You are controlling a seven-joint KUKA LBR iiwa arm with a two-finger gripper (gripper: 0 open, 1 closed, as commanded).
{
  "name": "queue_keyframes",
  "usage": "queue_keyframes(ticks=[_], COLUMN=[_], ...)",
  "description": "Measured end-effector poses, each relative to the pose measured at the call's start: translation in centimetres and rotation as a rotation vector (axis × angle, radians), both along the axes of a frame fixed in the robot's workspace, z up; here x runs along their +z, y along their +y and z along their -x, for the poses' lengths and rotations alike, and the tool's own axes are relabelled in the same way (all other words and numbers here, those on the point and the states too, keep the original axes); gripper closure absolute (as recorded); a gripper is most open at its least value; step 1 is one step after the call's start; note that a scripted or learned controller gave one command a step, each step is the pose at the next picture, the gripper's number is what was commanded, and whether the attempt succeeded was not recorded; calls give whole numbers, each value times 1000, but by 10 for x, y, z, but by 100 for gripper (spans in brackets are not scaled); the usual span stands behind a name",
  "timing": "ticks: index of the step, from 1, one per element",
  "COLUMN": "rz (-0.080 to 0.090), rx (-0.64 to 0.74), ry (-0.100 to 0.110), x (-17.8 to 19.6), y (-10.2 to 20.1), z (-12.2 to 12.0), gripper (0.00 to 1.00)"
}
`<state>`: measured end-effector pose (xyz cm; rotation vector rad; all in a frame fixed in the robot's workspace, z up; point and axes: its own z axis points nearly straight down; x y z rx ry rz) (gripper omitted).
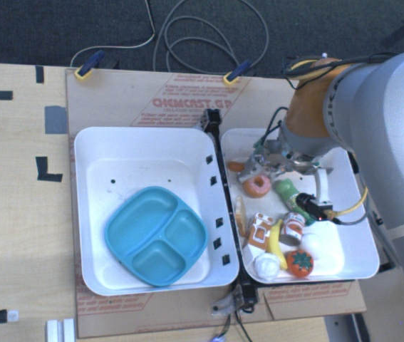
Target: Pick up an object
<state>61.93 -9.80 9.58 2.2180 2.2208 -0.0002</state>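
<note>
Grey arm reaches leftward, end effector lowered.

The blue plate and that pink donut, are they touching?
Apart. The camera view shows the blue plate in the left bin and the pink donut in the right bin, across the divider.

This is a robotics lab or test cell rather than a home or shop. A grey industrial arm with an orange band reaches over a desk of pale wood marked with black tape shapes, where a printed cardboard sheet is held down by blue-and-yellow clamps under two white bins set side by side. Loose cables coil on the dark carpet behind, and the bins hold a blue divided tray and a jumble of toy food, typical grasping-trial props.
</note>
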Motion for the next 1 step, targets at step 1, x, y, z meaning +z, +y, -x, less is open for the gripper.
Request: queue_keyframes(ticks=[1], rz=[-4], rx=[3], ry=[-5], x=[94], y=[41], z=[37], gripper=[100])
